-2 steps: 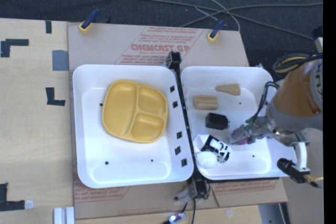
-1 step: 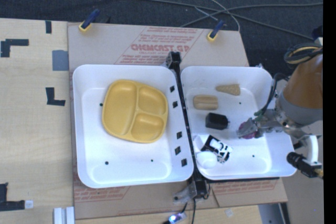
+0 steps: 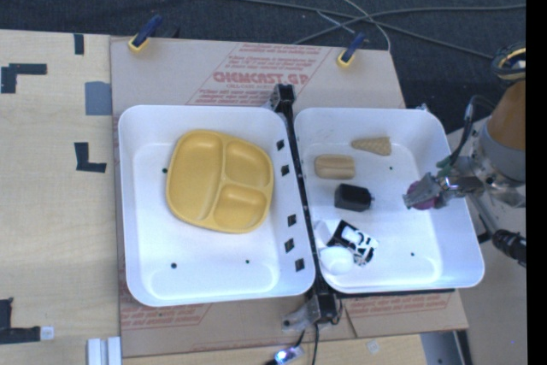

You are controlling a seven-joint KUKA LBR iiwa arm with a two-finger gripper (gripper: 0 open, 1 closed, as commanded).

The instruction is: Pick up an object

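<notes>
Pretty clearly a robotics lab bench I'm looking at. Two white bins (image 3: 137,209) are sitting on a sheet of printed cardboard (image 3: 256,73) that's clipped down with yellow and blue clamps (image 3: 145,32). Black cables (image 3: 342,8) run loose over dark carpet behind it, and the plywood benchtop (image 3: 51,209) has black tape marks stuck on it. Nobody's home looks like this.

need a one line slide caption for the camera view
KUKA gripper poised over the right bin near a black block; yellow divided plate in the left bin.
</notes>
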